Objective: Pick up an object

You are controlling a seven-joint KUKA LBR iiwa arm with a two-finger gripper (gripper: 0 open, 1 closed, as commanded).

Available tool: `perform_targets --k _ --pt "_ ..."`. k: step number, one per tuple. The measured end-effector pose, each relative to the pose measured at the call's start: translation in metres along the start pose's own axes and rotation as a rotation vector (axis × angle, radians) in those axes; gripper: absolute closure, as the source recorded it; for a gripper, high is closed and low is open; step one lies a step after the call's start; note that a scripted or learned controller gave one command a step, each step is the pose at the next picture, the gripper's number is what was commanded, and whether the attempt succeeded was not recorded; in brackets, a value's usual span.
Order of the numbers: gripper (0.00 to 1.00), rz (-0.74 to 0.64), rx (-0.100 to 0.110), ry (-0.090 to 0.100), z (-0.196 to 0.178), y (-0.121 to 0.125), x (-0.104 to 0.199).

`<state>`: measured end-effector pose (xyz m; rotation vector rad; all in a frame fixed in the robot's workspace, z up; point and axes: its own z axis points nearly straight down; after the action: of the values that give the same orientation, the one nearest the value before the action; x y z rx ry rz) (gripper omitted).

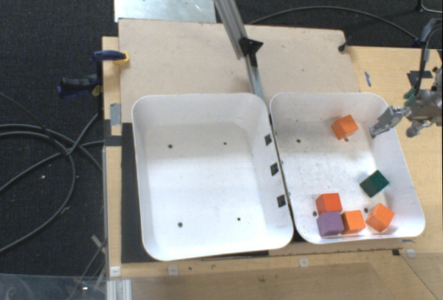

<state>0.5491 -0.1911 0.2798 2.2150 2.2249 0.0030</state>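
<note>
At right bin (401, 160) edge: gripper (393, 121) near orange cube (344, 127); finger state cannot be told. Green cube (374, 183), purple cube (329, 224) in bin.

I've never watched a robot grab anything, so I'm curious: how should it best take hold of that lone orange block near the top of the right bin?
Probably from straight above, closing on two opposite flat sides. The lone orange block sits apart from the other blocks, with bare floor of the right bin around it, leaving room for the pincer to come down on either side.
</note>
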Motion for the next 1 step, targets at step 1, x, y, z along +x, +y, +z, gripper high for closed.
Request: perform_targets --k 1 --pt "0.00 0.001 -0.020 -0.008 0.1660 0.1087 0.0224"
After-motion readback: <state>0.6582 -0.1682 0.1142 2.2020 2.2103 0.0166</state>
